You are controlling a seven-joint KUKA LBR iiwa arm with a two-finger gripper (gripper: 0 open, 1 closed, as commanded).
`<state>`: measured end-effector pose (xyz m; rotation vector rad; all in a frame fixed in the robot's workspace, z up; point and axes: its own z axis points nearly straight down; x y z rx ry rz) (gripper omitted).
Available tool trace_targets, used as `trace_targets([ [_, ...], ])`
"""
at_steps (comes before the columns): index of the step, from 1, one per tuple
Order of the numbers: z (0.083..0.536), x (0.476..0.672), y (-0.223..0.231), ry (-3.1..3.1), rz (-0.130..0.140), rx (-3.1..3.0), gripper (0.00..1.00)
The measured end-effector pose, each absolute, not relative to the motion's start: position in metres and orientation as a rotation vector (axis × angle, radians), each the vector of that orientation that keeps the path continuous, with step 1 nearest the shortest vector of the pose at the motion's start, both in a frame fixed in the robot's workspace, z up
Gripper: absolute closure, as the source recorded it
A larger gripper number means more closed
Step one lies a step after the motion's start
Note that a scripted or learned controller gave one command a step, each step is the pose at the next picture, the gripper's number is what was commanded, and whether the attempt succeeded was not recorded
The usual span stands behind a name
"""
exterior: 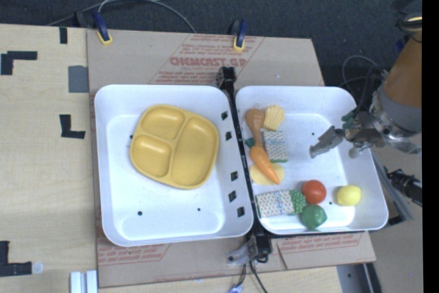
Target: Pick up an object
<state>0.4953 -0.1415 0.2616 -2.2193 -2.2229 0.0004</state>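
Dark carpet behind, pale wood bench w/ a cardboard sheet [206, 62] clamped on top, two white bins side by side on it. Left bin [110, 168] holds a yellow divided plate [174, 145] and little else.

Taking the right bin [329, 94] as the landmark: the arm [405, 89] comes over its right rim, orange band showing, and the gripper [336, 141] sits inside the bin's right half, above bare white floor. Its fingers [322, 145] stand apart, pointing toward the bin's middle, nothing between them.

All the pickable stuff is away from it. Along the bin's left wall: a tan cone-ish piece [254, 121] w/ a pale yellow ridged thing [274, 117] just beside it, a checkered packet [276, 145] below those, an orange carrot [265, 165] lying across a yellow slice [259, 176]. Near the bin's front edge: a second checkered packet [276, 203], red tomato [314, 191] touching a green ball [313, 217], and a yellow lemon [348, 195] in the front-right corner area. Lemon and tomato are nearest to the gripper, both below it toward the front, still clearly apart from it.
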Motion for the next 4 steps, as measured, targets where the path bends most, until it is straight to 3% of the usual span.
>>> trace_targets([
  [1,0.158,0.521,-0.161,-2.219,0.004,-2.217,0.00],
  [2,0.086,0.496,-0.154,-2.224,-0.003,-2.222,0.00],
  [3,0.087,0.486,-0.150,-2.228,-0.005,-2.228,0.00],
  [4,0.097,0.486,-0.149,-2.227,-0.006,-2.227,1.00],
])
